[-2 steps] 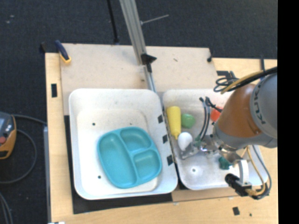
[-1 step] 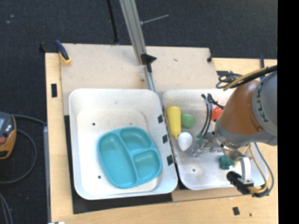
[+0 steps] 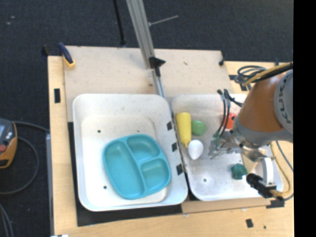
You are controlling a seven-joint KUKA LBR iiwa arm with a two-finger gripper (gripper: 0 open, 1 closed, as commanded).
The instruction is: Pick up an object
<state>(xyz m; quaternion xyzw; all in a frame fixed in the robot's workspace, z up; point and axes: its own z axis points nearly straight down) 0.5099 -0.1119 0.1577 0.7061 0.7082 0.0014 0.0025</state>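
The blue divided plate [image 3: 137,166] lies in the near left bin [image 3: 84,107]. In the right bin [image 3: 197,194], the gripper [image 3: 223,146] hovers just right of the white egg [image 3: 195,149]; jaw state unclear. Judged: approach step; next, descend squarely onto one object.

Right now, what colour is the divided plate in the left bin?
Light blue: the three-compartment plastic plate shows clearly in the camera view, lying in the left white bin.
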